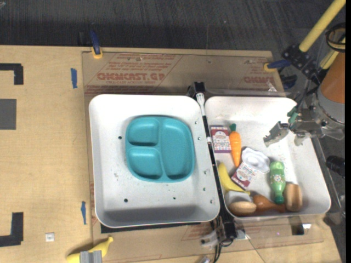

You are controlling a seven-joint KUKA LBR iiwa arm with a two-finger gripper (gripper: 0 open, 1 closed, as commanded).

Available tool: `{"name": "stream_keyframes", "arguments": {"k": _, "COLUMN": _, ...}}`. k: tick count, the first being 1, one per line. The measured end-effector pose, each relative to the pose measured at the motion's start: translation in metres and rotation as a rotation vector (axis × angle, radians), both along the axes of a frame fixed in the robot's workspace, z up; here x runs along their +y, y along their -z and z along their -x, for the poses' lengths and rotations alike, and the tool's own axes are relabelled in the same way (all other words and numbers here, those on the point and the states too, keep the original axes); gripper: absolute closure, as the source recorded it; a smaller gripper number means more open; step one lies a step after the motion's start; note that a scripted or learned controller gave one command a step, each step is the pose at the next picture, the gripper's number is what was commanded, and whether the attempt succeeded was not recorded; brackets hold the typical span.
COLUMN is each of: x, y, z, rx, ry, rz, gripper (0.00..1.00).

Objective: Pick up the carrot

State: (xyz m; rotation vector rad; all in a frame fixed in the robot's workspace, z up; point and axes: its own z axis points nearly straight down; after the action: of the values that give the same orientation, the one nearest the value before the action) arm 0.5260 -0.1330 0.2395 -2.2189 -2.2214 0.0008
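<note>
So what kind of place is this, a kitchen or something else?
Most likely a robotics lab bench, not a kitchen: two white bins on a cardboard-covered bench, toy food such as the carrot, and a robot gripper reaching in.

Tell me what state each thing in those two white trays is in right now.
carrot: lying flat in the right bin, untouched, green top pointing away.
gripper: above the right bin, right of the carrot, holding nothing.
teal plate: sitting flat in the left bin, right way up.
green bottle: lying on its side.
banana: lying by the bins' divider.
</note>
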Motion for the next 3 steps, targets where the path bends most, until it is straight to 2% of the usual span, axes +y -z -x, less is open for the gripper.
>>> {"name": "stream_keyframes", "arguments": {"k": 1, "x": 0.022, "y": 0.137, "z": -0.032, "rx": -0.004, "ry": -0.017, "rz": 0.001, "gripper": 0.0}}
{"name": "stream_keyframes", "arguments": {"k": 2, "x": -0.049, "y": 0.151, "z": -0.071, "rx": -0.008, "ry": -0.074, "rz": -0.004, "gripper": 0.0}}
{"name": "stream_keyframes", "arguments": {"k": 3, "x": -0.052, "y": 0.138, "z": -0.073, "rx": -0.018, "ry": -0.074, "rz": 0.008, "gripper": 1.0}}
